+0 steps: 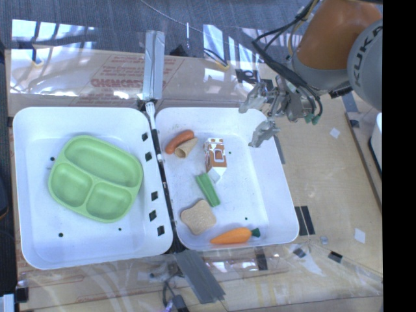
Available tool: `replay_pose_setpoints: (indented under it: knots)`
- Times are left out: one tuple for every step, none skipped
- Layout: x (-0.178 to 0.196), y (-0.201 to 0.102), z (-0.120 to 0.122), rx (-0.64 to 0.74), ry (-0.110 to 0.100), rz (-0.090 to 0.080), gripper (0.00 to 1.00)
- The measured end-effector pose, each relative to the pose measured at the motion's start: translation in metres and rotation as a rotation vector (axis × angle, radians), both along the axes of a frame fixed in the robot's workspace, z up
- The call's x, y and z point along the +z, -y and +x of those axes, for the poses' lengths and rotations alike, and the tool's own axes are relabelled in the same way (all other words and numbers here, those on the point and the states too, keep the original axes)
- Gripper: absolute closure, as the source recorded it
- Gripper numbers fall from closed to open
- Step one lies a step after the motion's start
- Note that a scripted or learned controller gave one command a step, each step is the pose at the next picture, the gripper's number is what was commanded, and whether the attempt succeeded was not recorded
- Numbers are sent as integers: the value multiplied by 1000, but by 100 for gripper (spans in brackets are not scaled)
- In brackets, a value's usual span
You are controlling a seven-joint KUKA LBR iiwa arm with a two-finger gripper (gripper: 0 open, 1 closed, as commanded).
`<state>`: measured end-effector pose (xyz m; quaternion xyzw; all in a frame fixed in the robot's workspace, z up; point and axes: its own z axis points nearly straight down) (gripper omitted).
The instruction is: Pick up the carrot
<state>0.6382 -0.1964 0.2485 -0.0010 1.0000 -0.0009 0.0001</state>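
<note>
Carrot at the near edge of the right bin, pincer well apart at the far right corner

The carrot (232, 236) lies in the right bin (273, 194) against its near rim, just beside a slice of bread (198, 217); its long axis runs nearly left to right, the orange tip pointing left and the green stem end to the right. The pincer (261, 118) hangs over the far right corner of that bin, well apart from the carrot, with its 2 fingers spread and nothing between them. Between them in the bin lie a green stick (208, 190), a small printed box (216, 153) and a sausage (179, 140). The left bin (32, 233) holds a green divided plate (95, 177)
</note>
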Motion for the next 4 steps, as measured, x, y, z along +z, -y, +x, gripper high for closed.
replay_pose_setpoints:
  knots:
    - [-9,-24,-118,-28,1,1,0]
    - [-140,-28,-149,273,25,-6,0]
    - [-149,-14,-142,512,30,-9,0]
    - [-151,8,-135,950,23,-10,0]
